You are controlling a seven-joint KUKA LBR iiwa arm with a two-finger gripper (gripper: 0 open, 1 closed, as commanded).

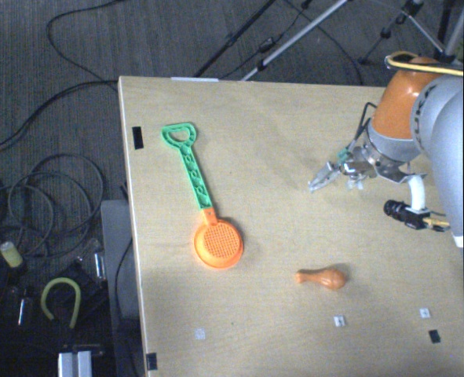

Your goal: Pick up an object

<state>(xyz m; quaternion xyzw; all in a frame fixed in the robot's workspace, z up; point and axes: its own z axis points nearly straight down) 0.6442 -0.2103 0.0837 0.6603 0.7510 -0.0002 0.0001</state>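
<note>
Nothing picked yet; gripper bare above the bench.
Strainer lies flat at 9 o'clock of centre and the small orange drumstick at 5 o'clock, both untouched on the bench. Gripper at 3 o'clock, fingers slightly parted, gripping nothing. Approach, grasp and lift all remain.

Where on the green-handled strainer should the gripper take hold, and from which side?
Probably mid-handle on the strainer, coming straight down with the gripper closing across the handle's width. The handle lies flat, long and narrow; the orange round head looks too wide.
</note>
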